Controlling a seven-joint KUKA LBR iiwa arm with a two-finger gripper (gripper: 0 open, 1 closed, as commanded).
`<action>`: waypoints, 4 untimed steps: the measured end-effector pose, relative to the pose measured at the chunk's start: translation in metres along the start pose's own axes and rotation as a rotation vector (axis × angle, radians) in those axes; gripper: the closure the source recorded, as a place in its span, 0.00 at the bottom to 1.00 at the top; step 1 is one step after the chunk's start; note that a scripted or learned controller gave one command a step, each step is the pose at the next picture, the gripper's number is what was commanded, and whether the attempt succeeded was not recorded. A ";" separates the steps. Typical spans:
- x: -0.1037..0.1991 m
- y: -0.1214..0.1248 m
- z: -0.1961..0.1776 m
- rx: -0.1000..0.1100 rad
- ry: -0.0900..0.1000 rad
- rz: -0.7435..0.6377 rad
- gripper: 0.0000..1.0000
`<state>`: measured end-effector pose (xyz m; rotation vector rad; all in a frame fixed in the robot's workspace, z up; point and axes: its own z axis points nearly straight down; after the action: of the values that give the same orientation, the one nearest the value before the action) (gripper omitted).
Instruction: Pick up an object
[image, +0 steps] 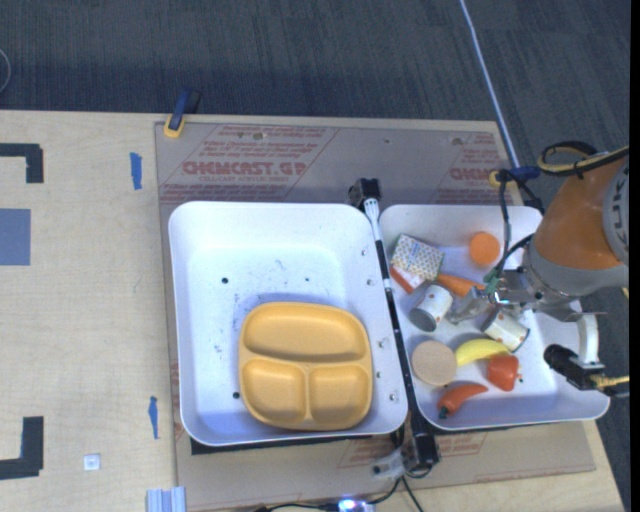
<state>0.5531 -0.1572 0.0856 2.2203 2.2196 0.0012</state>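
Pale wooden surface (80, 330) under two shallow white bins side by side, dark carpet beyond. Gripper (497, 297) low in the right bin (560, 402), down among the clutter; whether clenched or released, cannot tell, and nothing seen clearly between it. White cylinder (506, 328) touching or just under the gripper, on its near side. Yellow banana (480, 350) just beyond that, toward the front rim. Red pepper-like piece (503, 372) beside the banana, nearer the front. Orange-red chili shape (458, 397) further front and to the left of the gripper. Tan round disc (434, 363) left of the banana. Grey-white can (431, 305) lying on its side, left of the gripper, near. Small carrot-like piece (456, 284) between the can and the gripper. Patterned box (417, 260) up and left. Orange ball (484, 247) just behind the gripper. One of each, nine pieces counted. Well apart to the left, in the left bin (200, 250), one yellow three-compartment tray (305, 364).
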 end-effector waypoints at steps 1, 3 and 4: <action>0.000 0.001 -0.011 -0.005 -0.002 0.001 1.00; 0.051 0.027 0.000 -0.003 0.001 -0.002 0.00; 0.051 0.028 -0.011 -0.007 -0.001 0.000 1.00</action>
<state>0.5812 -0.1067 0.0969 2.2156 2.2155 0.0075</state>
